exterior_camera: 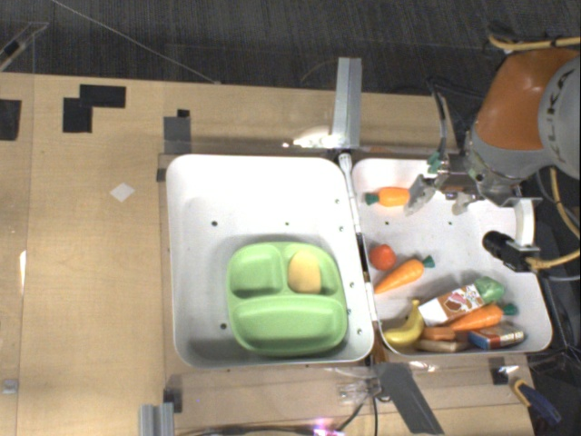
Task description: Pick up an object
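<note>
**Small carrot lying just to the claw's left**

The claw (438,193) is hanging over the far part of the right bin (531,284), with its two fingers (417,197) spread apart and nothing between them. The nearest thing to it is the small carrot (390,196), which is lying just beside the left finger, toward the wall dividing the two bins. Its long axis is running roughly left to right across the view, green end toward the divider and orange body toward the claw. Judging from this, the coming move is turning on a short shift leftward and a drop, and the fingers are seeming to straddle along the carrot's length rather than across it, so a wrist turn may be needed before closing.

Other candidates are lying farther off toward the near side: a tomato (382,256), a larger carrot (400,275) set at a slant, a banana (406,330), and a crowded heap of packets (458,302). In the left bin (200,243), a green tray (281,307) is carrying a yellow lemon (305,272), well apart from the claw.
</note>
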{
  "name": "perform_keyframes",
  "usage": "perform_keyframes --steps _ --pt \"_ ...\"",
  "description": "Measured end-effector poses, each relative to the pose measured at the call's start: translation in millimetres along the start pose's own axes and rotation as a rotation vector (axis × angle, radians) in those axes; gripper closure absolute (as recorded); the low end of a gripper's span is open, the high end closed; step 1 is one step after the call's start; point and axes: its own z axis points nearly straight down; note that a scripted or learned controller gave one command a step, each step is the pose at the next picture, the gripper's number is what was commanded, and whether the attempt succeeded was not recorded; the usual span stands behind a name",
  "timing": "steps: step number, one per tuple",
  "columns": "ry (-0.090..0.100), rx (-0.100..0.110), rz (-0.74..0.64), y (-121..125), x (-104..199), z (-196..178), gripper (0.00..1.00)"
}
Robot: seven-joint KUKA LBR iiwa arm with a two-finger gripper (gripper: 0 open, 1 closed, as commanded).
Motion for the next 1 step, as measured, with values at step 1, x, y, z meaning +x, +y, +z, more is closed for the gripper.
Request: perform_keyframes --steps 1 --pt "0.001 -0.002 0.155 23.1 2.6 93.6 0.00"
